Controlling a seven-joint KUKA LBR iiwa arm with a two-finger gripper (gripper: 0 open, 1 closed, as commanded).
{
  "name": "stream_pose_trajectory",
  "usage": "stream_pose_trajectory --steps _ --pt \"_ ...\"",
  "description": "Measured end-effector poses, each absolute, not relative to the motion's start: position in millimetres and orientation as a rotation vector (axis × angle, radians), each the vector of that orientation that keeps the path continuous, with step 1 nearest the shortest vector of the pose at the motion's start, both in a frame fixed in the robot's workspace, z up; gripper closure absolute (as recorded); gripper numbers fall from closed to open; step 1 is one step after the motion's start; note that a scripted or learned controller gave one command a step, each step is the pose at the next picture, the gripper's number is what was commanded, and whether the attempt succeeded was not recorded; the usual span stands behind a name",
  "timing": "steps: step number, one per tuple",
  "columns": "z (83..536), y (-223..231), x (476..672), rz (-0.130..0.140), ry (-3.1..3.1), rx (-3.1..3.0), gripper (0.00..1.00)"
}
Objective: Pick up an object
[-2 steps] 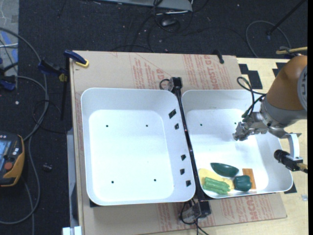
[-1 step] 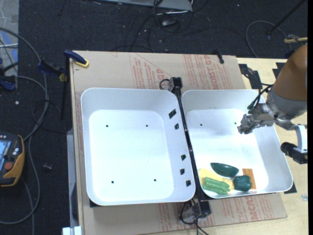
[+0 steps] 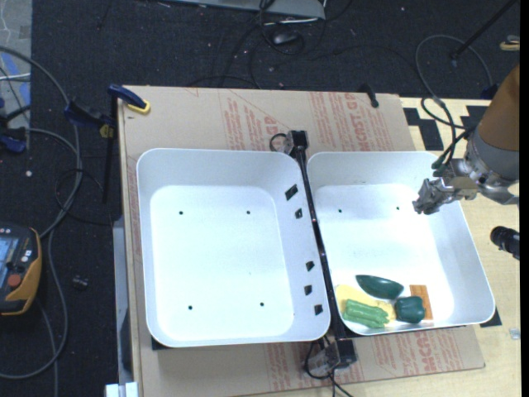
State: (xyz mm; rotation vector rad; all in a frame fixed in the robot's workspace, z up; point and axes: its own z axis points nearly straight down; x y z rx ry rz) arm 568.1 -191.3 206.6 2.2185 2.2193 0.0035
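With my metal two-finger gripper (image 3: 427,198) hanging over the right white plastic bin (image 3: 463,222), its opening impossible to judge, I'd go for the bumpy green rubbery toy (image 3: 364,312) near the front wall, probably light, soft, best pinched across its narrow middle.

The arm (image 3: 504,131) is cut off by the frame's edge at three o'clock, so just its orange band and grey wrist show. The gripper (image 3: 430,195) is small and dark, and its fingers blur together against the right bin's (image 3: 463,222) wall. At five o'clock in that bin, a yellow piece (image 3: 351,293) lies partly hidden under the dark green object (image 3: 380,285). An orange block (image 3: 420,292) is half covered by the teal object (image 3: 409,308). At nine o'clock a yellow-and-black device (image 3: 18,271) is cropped by the edge.
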Motion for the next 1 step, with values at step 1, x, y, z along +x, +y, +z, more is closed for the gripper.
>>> stream_pose_trajectory --steps 1 --pt "207.7 -150.6 580.2 0.001 2.226 2.218 1.0"
